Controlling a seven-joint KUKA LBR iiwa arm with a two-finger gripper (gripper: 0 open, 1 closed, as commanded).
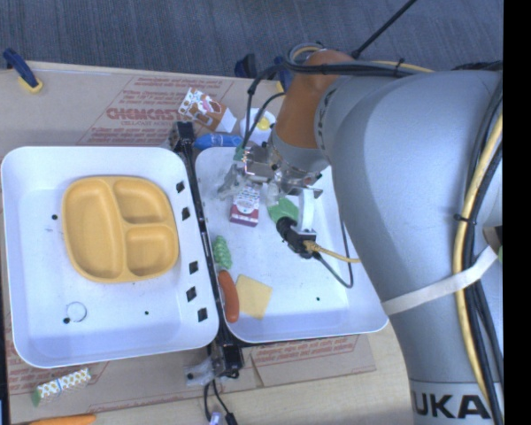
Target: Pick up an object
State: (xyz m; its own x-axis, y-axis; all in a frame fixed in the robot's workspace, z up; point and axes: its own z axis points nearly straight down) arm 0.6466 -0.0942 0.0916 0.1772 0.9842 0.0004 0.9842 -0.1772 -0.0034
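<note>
The gripper (252, 177) hangs in the right bin (332, 312), upper centre of frame, just above a small red-and-white carton (245, 209); whether its fingers grip anything, I cannot tell.

Bright, even overhead light; soft shadows; slightly soft focus throughout.

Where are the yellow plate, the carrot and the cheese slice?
Yellow plate (119, 228): camera view, on its middle ridge.
Carrot (230, 296): camera view, on its middle.
Cheese slice (253, 296): camera view, on its flat top.
</note>
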